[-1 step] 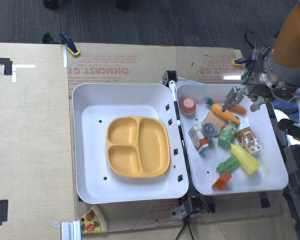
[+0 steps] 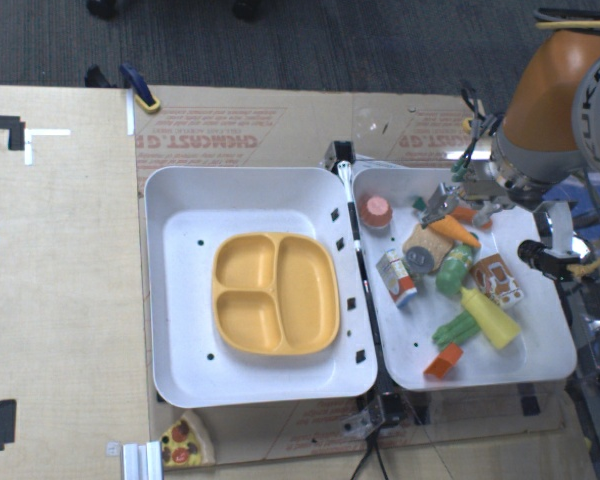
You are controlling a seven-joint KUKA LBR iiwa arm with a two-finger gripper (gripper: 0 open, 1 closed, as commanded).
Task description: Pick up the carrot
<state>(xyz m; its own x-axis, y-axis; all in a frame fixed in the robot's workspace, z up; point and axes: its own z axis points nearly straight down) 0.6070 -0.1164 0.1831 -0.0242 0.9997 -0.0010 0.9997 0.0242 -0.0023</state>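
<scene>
Two shallow white bins sat side by side on the bench, the left bin (image 2: 170, 298) holding a yellow divided plate (image 2: 277, 293) and the right bin (image 2: 540, 353) a jumble of toy food. The carrot (image 2: 453, 231) lay toward the 12 o'clock end of that jumble, an orange tapered piece with its long axis running from about 10 o'clock to 4 o'clock, the narrow tip pointing toward 4 o'clock. Its upper, broad end was partly covered by the gripper (image 2: 448, 200), so the full length could not be made out. The surface looked smooth and plain orange, brighter than the tan round item (image 2: 426, 249) touching it at 8 o'clock.

The gripper hung directly over the carrot's 11 o'clock end, at the end of the grey arm with its orange band (image 2: 550, 78), which was cut off at the frame's upper right. The dark metal parts of the claw blurred together, and whether it was apart or together could not be told; no object was clearly seen between them.

A green piece (image 2: 454, 271) lay just beside the carrot at 6 o'clock, with a yellow bottle (image 2: 490, 318) beyond it. A pink-topped cylinder (image 2: 377, 211) stood well apart at 9 o'clock, near the bin's dividing wall.
</scene>
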